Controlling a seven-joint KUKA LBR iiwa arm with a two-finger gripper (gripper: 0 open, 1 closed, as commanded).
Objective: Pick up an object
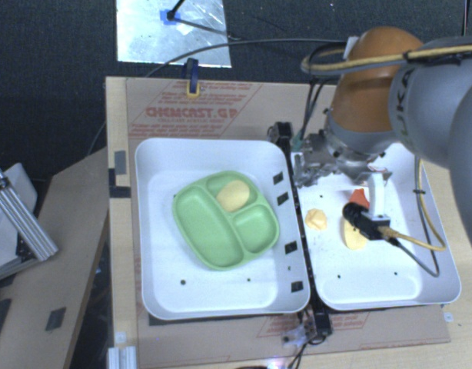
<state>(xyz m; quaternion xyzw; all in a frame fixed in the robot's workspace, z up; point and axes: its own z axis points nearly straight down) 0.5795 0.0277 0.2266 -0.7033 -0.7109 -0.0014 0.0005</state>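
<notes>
The small yellow lump [317, 219], waxy-looking and rounded, is lying on the smooth floor of the right bin [374, 287], close to the wall that bin is sharing with its neighbour. Near it, toward the right, a larger pale yellow piece [354, 240] is showing partly from under robot hardware, and an orange-red piece [360, 197] is peeking out just beyond that. The gripper [307, 171], a cluster of bare grey metal, is hanging over the bin's far left corner, apart from the lump, and from here I cannot tell whether it is spread or pressed together. Above it the arm [443, 106] is bending in from the right, its thick grey casing giving way to a glossy orange band [374, 68] at the wrist. In the left bin [155, 206] a matte green plate [213, 237] with rounded corners is sitting at a slant, divided into one long compartment and two smaller ones, and a smooth yellow oval [234, 195] is resting in the farther small one. Both bins are sitting on a brown board [244, 102] that is carrying faded red print reading "CHEMCAST GP". A blue clamp [192, 75] is gripping its far edge, and a crinkled silvery sheet [144, 29] is lying beyond it.
</notes>
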